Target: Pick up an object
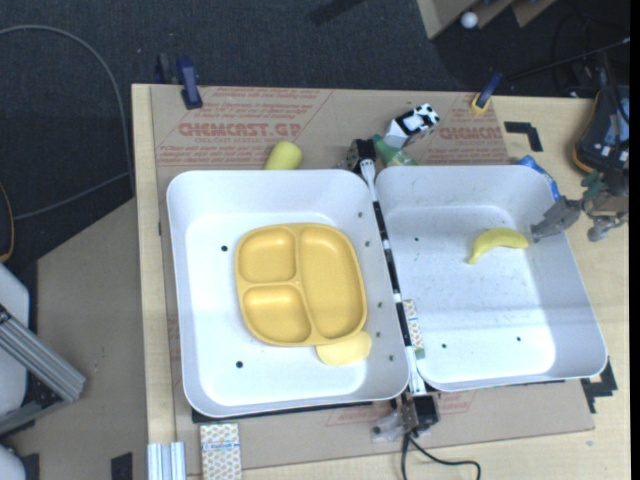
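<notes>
Banana point(497, 243) lies in the right bin point(520, 353), near its far right wall.
Likely a light, smooth toy; grip across its curved middle. Tool point(572, 218) just beside it, prongs apart, holding nothing.

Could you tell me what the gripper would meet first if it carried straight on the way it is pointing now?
Probably the banana: the gripper sits at the right bin's right edge, pointing left toward it. Height is unclear, so it might pass above.
</notes>
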